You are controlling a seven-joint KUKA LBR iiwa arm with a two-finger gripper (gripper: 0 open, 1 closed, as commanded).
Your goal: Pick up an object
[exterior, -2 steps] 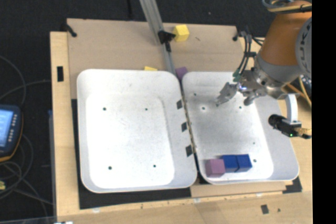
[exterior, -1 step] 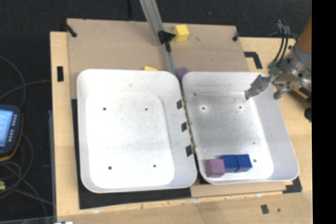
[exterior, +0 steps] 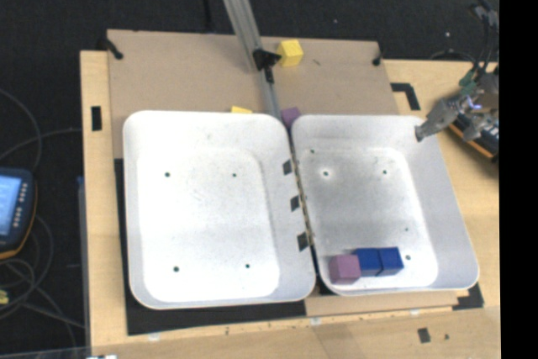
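Note:
A purple block (exterior: 344, 267) lies in the near corner of the right bin (exterior: 437, 206). Two blue blocks (exterior: 377, 260) sit right beside it, touching one another. The gripper (exterior: 427, 129) hangs at the far right corner of the right bin, just over its rim and far from the blocks. Nothing shows in it. The left bin (exterior: 202, 206) has only bare white floor.
Behind the bins, on the brown board, lie a yellow block (exterior: 291, 52), a small yellow piece (exterior: 241, 109) and a purple block (exterior: 290, 115). A slanted metal rail (exterior: 239, 4) rises from the board's back. A handheld pendant (exterior: 13, 210) rests off the bench at left.

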